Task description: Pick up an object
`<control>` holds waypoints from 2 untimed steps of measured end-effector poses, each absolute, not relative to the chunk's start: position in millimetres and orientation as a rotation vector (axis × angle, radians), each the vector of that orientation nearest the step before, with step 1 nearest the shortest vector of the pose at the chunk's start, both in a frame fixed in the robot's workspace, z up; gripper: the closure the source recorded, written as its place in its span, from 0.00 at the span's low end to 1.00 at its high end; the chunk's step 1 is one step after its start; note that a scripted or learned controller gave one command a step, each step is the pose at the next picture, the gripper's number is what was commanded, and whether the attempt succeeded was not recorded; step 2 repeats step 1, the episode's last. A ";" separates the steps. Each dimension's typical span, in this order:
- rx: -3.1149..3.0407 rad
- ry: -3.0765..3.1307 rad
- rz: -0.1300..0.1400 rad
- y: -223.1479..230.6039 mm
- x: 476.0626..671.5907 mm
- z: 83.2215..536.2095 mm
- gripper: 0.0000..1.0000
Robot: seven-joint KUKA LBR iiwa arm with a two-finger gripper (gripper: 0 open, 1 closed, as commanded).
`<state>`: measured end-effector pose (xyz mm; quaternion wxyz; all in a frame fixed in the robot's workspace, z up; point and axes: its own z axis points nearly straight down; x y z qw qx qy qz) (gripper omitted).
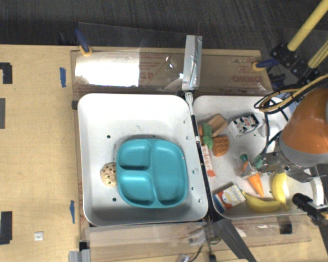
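Observation:
The right bin [229,105] holds several small things: a brown waffle piece [221,146], a green item [208,134], a tan block [216,124], a white and black packet [244,124], an orange carrot [256,184], a yellow banana [270,197] and a small carton [229,196]. My gripper [261,163] hangs over the bin's right half, just above the carrot's top and left of the banana. The arm's orange band [311,129] covers the bin's right side.
The left bin [98,119] holds a teal divided plate [151,172] with a speckled cookie [108,174] beside its left edge. A clear plastic divider [192,64] stands behind the bins. Cables and yellow rods [311,21] sit at the upper right.

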<state>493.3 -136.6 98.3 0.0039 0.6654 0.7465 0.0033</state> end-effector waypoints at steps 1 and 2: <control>2.008 2.408 0.013 -48.7 500.2 216.0 1.00; 2.008 2.408 0.013 -48.7 500.2 216.0 1.00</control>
